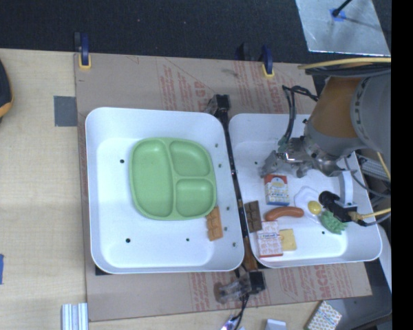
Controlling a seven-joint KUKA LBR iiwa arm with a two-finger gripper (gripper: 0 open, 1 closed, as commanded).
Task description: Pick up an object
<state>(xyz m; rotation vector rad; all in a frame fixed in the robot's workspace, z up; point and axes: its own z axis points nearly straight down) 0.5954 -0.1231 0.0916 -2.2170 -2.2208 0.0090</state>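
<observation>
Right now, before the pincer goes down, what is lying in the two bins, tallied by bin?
Left bin: 2, a green divided plate and a brown cracker.
Right bin: 5, a small carton, a sausage, a red-and-white packet, a yellow cheese square and a green-and-yellow toy.
Total: 7

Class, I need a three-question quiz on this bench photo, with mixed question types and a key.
1. True or false: the green divided plate lies in the left bin.
2. Which lies nearest the sausage? A) small carton B) blue clamp C) green divided plate
3. Fill in: the claw hovers over the ___ bin.

Key: 1 true; 2 A; 3 right.
</observation>
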